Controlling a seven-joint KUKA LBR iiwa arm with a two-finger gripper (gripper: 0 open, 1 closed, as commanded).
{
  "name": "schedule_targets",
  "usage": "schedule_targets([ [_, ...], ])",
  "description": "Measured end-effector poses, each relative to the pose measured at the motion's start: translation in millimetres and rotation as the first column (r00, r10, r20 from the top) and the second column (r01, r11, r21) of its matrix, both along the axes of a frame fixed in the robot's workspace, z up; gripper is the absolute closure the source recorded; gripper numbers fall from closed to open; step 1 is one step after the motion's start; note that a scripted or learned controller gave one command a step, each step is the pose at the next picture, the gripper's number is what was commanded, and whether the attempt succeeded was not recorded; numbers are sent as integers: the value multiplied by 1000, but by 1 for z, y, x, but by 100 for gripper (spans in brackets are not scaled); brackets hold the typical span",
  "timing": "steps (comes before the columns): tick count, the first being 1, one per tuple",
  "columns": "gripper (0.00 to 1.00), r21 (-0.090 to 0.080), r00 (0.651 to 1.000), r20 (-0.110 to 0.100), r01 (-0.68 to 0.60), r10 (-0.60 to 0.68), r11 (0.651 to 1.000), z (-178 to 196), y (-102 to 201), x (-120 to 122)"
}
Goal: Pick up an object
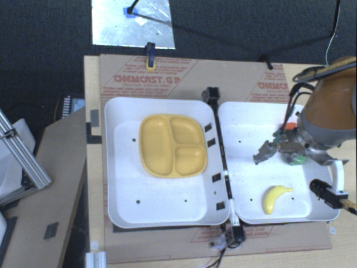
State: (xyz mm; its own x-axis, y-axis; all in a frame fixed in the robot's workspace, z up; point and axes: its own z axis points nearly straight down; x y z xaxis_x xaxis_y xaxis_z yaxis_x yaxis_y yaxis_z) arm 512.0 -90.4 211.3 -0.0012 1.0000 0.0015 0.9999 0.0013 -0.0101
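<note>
Reaching into the right bin (245, 121), your gripper (265, 152) hangs near the banana (275, 197); I cannot tell its state, so closing early may miss.

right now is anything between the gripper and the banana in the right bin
Nothing visible. The gripper hangs over the right bin, and the banana lies on the bin floor nearer the front edge, apart from it. Just bare white floor shows between them. The yellow divided plate sits in the left bin, out of the way.
</note>
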Motion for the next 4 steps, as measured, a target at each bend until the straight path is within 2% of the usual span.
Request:
schedule_targets([
  [1,0,-1,1000,11,-2,2,1000,5,0,3],
  [2,0,-1,1000,6,1,-1,1000,-53,-3,-6],
  [3,0,0,1000,6,0,0,1000,-105,8,-11],
  [4,0,0,1000,8,1,-1,1000,-128,8,-11],
])
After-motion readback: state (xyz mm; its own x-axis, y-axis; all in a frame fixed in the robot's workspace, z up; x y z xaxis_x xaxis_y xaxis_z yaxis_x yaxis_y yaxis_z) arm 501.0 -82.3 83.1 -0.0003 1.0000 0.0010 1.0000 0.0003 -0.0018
